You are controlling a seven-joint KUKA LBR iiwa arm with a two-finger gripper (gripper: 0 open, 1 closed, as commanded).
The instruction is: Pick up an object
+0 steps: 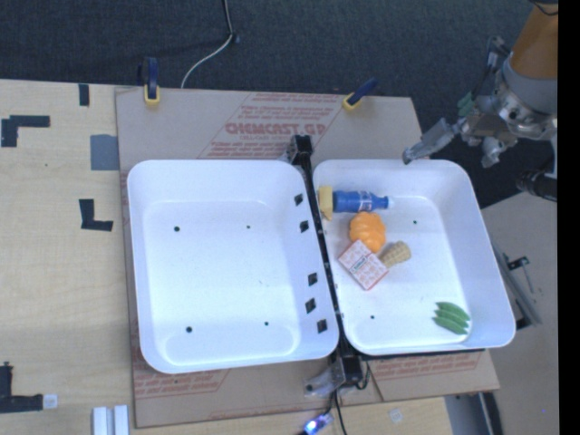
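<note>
Gripper [450, 140]: above right bin [471, 243] upper rim, fingers' state cannot be told. Nearest item: blue bottle [359, 201], lying down-left, long axis left-right.

The arm [540, 34] is cut off by the frame's upper right corner; small packet [363, 265] print is illegible.
</note>
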